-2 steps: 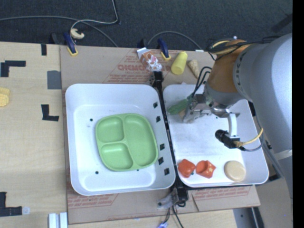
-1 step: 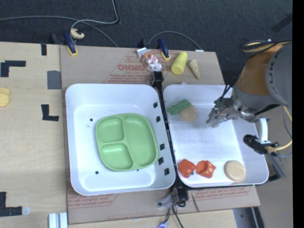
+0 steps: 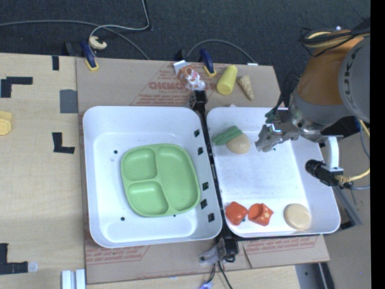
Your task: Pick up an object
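My gripper (image 3: 266,142) hangs over the far part of the right bin (image 3: 264,173), its fingers pointing down and nothing visible between them. Just left of it lie a green pod-shaped piece (image 3: 225,135) and a tan potato-like piece (image 3: 239,144), touching each other. Along the near edge of the same bin sit two red pieces (image 3: 236,212) (image 3: 260,213) and a beige round piece (image 3: 296,216). The left bin (image 3: 102,161) holds a green divided plate (image 3: 160,179).
Outside the bins, on the cardboard at the back, lie a yellow cylinder (image 3: 226,80), a tan cone (image 3: 246,87) and a small red-and-white item (image 3: 189,75). A divider with black clips (image 3: 207,161) runs between the bins.
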Available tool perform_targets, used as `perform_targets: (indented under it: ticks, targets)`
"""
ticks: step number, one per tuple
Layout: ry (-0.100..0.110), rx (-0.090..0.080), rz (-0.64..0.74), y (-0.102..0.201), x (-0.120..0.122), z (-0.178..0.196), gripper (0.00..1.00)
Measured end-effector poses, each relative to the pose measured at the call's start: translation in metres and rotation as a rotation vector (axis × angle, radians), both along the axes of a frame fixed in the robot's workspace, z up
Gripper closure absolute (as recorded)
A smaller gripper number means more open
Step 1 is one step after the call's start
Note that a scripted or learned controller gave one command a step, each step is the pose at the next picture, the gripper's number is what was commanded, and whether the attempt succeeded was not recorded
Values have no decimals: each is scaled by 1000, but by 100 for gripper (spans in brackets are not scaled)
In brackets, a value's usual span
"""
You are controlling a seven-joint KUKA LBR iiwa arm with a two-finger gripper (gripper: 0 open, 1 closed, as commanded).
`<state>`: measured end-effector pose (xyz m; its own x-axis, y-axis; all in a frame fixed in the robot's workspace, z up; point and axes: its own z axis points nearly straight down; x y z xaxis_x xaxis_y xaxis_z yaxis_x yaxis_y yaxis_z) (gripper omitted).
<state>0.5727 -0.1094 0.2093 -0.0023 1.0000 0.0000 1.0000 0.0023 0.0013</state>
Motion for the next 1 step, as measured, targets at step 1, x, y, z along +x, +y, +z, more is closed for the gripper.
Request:
perform_targets:
  ticks: [1]
  targets:
    - [2,0,0,0,0,-1,0]
